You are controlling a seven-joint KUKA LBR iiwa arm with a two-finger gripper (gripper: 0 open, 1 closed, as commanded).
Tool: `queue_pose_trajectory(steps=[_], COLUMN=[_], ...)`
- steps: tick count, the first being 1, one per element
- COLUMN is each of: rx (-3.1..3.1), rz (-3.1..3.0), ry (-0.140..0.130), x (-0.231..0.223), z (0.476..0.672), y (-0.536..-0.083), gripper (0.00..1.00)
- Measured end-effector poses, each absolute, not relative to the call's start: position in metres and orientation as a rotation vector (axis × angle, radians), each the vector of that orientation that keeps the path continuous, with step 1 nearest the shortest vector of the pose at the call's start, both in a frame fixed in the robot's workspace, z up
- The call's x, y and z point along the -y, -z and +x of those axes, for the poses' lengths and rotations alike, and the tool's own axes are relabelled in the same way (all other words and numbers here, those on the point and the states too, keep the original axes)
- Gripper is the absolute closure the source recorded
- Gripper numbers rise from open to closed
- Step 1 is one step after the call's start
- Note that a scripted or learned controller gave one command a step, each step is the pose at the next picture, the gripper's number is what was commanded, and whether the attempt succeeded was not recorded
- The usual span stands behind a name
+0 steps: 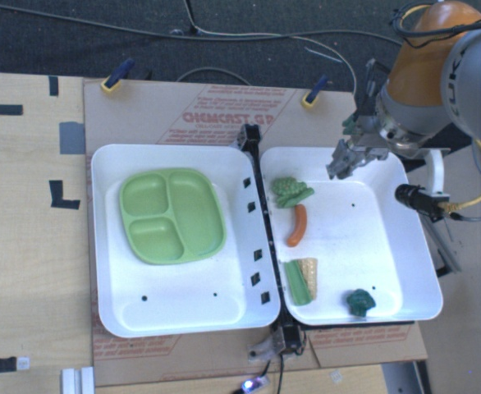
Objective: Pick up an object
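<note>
Hovering over the right bin (pixel 405 298), near its far edge.
Gripper (pixel 340 169) hanging above bare white floor, carrying nothing; cannot tell jaw state. Lying apart from it: leafy green (pixel 290 191) and carrot (pixel 296 225) near the left wall, corn cob (pixel 301 281) below, broccoli (pixel 360 302) toward the near edge.

Carrot (pixel 296 225), corn (pixel 304 279), two broccoli pieces (pixel 290 191), right bin (pixel 388 245)
</note>
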State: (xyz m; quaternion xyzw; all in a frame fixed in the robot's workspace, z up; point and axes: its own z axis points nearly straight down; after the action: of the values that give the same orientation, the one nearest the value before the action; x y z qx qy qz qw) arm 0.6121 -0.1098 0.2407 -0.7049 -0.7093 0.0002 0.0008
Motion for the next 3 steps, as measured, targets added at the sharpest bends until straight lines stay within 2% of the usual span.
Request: queue_pose_trajectory(steps=[2, 3], rx=[2.228, 2.228], rz=[-2.212, -2.212], ry=[-0.001, 0.0], x=[0.004, -0.052], z=[0.619, 0.638], y=[-0.226, -0.216], gripper=[1.0, 1.0])
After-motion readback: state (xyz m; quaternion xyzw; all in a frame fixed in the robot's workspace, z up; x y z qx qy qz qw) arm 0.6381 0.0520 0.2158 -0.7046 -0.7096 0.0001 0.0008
